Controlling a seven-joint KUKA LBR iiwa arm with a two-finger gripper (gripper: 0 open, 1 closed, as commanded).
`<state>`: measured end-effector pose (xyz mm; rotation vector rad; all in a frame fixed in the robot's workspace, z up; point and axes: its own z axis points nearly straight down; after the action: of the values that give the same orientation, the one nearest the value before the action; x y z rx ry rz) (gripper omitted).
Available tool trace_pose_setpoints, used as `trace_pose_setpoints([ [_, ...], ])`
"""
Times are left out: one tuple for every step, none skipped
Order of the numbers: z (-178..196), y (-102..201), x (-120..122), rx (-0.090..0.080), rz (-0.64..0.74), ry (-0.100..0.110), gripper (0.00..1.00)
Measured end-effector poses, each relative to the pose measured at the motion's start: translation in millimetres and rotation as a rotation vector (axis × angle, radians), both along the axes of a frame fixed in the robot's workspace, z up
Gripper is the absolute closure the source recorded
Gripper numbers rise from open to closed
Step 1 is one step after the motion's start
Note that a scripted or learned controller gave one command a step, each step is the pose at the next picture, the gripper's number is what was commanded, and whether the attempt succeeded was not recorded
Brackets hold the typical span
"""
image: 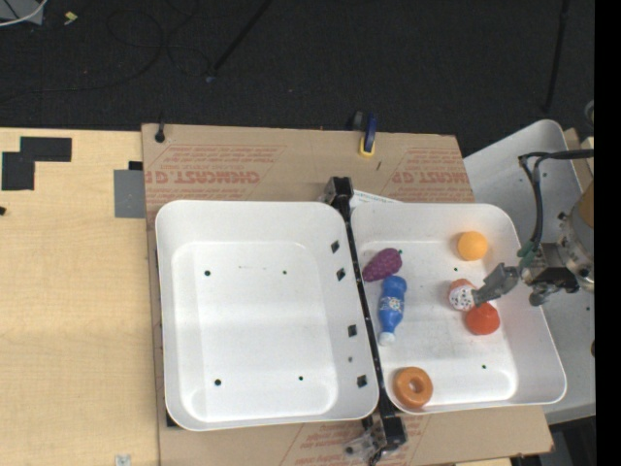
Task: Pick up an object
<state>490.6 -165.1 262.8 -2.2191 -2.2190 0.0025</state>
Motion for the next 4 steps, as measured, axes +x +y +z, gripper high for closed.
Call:
trace_pose_setpoints([
  [10,-1,0,0.001,0.000,0.002,1.00],
  [45,49,105,-0.003,0.007,-0.010,1.00],
  [-56,95,153,0.001,0.005,0.006,1.00],
  [-78,168,152,0.002,0.007,0.003,1.00],
])
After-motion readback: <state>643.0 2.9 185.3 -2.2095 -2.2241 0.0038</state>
